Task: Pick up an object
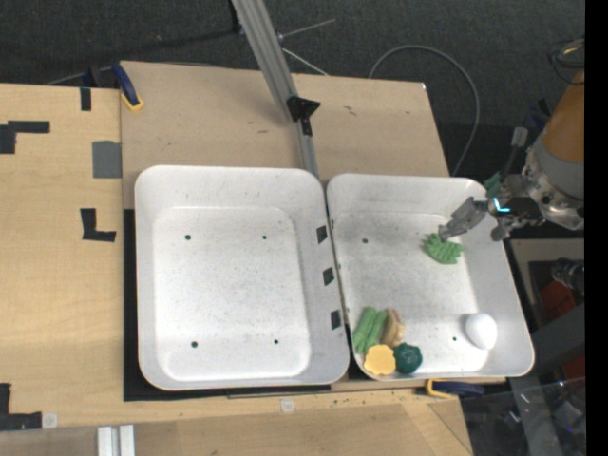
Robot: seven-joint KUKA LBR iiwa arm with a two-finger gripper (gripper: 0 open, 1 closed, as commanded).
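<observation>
My gripper (454, 231) reaches in from the right over the right bin (418, 193), its grey fingers slanting down to the left. The fingertips sit right above a small light green object (442, 250) lying on the bin floor in the upper right part. Whether the tips touch it is unclear. Near the bin's front left corner lie a green ribbed object (368, 328), a tan piece (392, 327), a yellow round object (380, 360) and a dark green object (408, 357). A white ball (480, 330) rests at the front right.
The left bin (228, 274) stands beside the right one, with a raised divider between them. A grey metal post (271, 46) rises behind the bins. Brown bench surface lies behind and to the left.
</observation>
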